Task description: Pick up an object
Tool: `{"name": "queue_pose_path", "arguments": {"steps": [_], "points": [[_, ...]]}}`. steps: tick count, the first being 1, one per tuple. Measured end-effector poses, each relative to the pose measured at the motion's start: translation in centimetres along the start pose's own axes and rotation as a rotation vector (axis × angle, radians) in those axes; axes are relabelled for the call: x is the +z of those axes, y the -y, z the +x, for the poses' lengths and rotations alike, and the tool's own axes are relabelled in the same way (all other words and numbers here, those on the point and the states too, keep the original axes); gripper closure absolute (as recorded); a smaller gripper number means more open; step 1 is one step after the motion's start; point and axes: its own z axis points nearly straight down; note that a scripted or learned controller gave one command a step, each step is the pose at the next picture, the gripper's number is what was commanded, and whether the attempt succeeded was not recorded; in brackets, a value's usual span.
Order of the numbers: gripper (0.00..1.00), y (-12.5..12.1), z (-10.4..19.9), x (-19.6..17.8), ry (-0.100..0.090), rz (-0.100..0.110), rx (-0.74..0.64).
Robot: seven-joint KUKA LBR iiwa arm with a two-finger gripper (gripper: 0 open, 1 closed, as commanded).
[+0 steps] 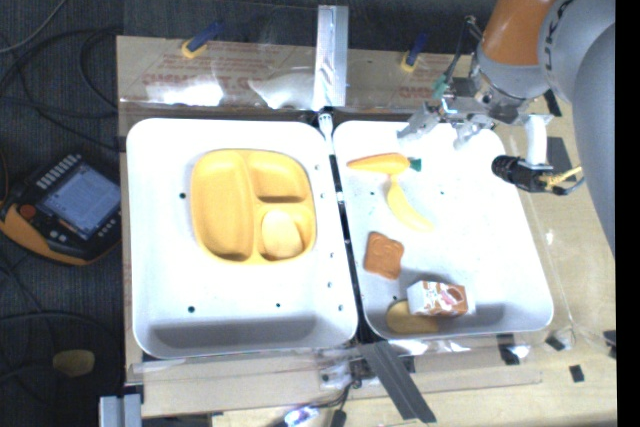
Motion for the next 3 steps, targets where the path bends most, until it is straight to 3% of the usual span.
{"name": "queue_pose_path", "arguments": {"steps": [1,2,3], "points": [[0.0,1.9,2.8,10.0,0.002,-0.001,-0.072],[0.0,6.5,2.5,10.4,0.004,-0.011,-0.066],[1.0,6.3,2.5,9.4,0.003,-0.015,-0.065]]}}
